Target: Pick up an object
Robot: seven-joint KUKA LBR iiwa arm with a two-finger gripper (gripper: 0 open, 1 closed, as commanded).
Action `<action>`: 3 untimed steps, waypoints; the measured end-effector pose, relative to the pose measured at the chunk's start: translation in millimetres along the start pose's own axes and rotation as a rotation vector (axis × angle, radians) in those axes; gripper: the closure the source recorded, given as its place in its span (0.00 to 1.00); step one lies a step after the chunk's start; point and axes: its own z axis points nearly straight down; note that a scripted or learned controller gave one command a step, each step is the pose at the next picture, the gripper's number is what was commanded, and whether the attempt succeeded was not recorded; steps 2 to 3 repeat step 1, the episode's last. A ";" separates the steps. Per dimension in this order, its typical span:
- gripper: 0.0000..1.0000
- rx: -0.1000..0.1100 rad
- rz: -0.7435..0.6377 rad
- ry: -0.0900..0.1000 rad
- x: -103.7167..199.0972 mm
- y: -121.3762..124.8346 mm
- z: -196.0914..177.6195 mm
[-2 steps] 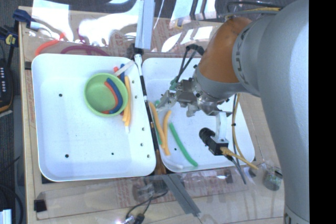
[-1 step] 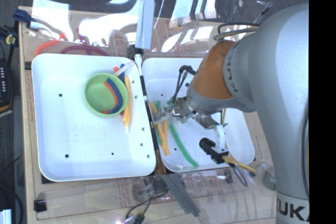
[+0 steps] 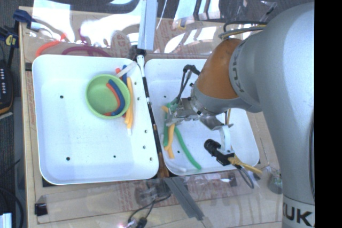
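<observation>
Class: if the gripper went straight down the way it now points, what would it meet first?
Most likely the green strip and yellow strip in the right bin, just under the gripper; depth is unclear.

- Bright, even light from overhead; the two white bins come out nearly blown white, with little surface texture left.
- Strong glare along the top of the frame: a clear panel behind the bins throws back pale blue and white patches of ceiling light.
- Shadows are soft and short, a faint grey one under the arm in the right-hand bin.
- The arm's big grey body at the right is close to the lens and slightly soft.
- Small items at the centre right are smeared, their edges hard to separate.
- The carpet in the upper corners stays dim.
</observation>
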 end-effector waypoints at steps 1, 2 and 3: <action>1.00 -0.001 -0.160 -0.005 17.5 58.3 -103.8; 1.00 -0.001 -0.160 -0.005 17.5 58.3 -103.8; 1.00 -0.001 -0.160 -0.005 17.5 58.3 -103.8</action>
